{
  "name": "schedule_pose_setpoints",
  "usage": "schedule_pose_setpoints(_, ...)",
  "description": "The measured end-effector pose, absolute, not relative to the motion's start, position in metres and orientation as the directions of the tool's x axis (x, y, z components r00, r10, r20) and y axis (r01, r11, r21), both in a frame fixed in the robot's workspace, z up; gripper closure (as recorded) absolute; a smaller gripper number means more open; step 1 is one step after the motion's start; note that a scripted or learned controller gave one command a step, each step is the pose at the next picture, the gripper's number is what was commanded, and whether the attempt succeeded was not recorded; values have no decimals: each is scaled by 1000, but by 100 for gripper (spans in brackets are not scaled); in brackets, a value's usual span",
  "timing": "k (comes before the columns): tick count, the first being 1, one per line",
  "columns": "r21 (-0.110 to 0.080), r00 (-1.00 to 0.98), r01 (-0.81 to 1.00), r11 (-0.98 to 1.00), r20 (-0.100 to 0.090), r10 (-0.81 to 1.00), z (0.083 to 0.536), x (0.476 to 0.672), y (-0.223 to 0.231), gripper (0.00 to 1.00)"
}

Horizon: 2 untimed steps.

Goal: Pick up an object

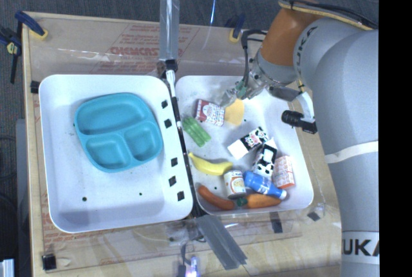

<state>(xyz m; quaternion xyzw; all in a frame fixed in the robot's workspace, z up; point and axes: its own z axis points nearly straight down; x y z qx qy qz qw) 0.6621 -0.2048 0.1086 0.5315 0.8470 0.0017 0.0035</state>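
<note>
The gripper [239, 91] is hanging over the right bin [302, 169], upper centre of the frame, just beside the yellow block [235, 113]; its state cannot be told. The block is appearing light, stiff and smooth, best taken across its flat sides. The right bin is holding a banana [210, 165], carrots [216, 198], cartons and a can. The left bin [58, 140] is holding a blue divided tray [118, 130].

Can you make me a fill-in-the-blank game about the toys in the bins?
1. The blue tray lies in the ____ bin.
2. The banana is colored ____.
3. The gripper hangs over the ____ bin.
4. The carrot is colored ____.

Missing words: left, yellow, right, orange
</note>
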Motion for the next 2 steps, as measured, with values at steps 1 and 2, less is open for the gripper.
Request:
schedule_pose_setpoints(1,6,-435,900,435,-4,900,108,662,-204,0)
schedule_pose_setpoints(2,5,-416,909,416,-5,909,98,660,-194,0)
